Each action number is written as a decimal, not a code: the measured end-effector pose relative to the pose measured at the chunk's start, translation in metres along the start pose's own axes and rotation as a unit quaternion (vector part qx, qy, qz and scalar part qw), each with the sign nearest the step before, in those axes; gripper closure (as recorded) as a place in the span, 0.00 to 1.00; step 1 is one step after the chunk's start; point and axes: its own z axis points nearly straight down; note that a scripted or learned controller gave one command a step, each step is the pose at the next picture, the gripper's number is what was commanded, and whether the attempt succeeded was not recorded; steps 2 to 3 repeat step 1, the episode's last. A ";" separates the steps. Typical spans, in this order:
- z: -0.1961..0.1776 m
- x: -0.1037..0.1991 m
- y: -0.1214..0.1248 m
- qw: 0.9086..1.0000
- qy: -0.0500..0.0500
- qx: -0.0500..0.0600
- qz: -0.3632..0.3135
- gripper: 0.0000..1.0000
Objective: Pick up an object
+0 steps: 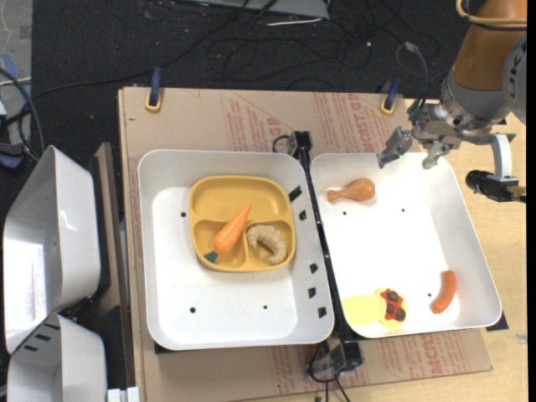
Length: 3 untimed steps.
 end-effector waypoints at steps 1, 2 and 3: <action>-0.009 0.000 0.002 1.000 -0.001 -0.007 -0.001 0.00; -0.009 0.000 0.002 1.000 -0.001 -0.007 -0.001 0.00; -0.009 0.000 0.002 1.000 -0.001 -0.007 -0.001 0.00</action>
